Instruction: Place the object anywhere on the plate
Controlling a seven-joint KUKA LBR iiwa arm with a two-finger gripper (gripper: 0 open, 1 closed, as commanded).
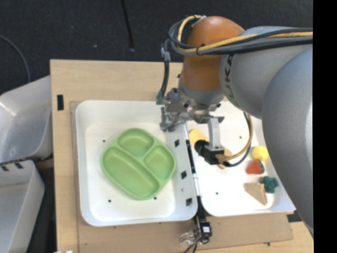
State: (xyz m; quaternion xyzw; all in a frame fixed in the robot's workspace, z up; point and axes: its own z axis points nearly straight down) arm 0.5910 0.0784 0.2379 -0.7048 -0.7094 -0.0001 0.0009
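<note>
Near the middle of the frame, over the seam where the two bins meet, we are seeing the gripper hanging under the arm's orange band. Its own metal body is masking it from above, so we cannot tell whether it is open or closed, and we are not claiming that it is holding anything.

Just to its lower right, a small yellow object is lying at the left edge of the right bin, close against the dividing wall. We are judging this to be the piece to be moved, since it is the one nearest the gripper. The green plate, with its three compartments, is sitting to the lower left in the left bin, near the seam.

For this step, we are advising a descent centred on the yellow object and not on the wall beside it, because a closing stroke so near the rim is likely to be catching the bin edge. Once the object is lifted clear of both rims, a short carry toward the lower left is all we are expecting, with the release made low over any compartment.

Farther right, a yellow ball, a red piece, a green piece and a tan wedge are lying well apart from the work. The desk is bearing both bins.
</note>
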